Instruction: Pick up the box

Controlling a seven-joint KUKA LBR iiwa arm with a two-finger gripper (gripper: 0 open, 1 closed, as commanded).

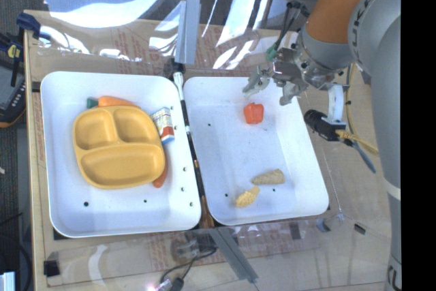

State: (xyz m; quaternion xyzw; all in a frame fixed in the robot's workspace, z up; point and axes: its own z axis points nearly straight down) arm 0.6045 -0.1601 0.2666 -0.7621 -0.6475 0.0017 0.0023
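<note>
Grey, rounded arm (pixel 381 44) casing with a broad orange band (pixel 337 0) above the wrist. Silvery metal gripper (pixel 272 86) of two pale fingers on a cluttered mount. Thin dark cables near the wrist, with a green fitting beside them.

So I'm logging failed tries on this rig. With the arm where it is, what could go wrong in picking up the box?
1. The gripper hangs open over the right bin, near the red pepper; it may grab that instead.
2. The small box lies in the left bin, wedged against the yellow divided tray, leaving little room for the fingers.
3. The box sits close to the bin's wall, so the gripper may strike the rim.
</note>
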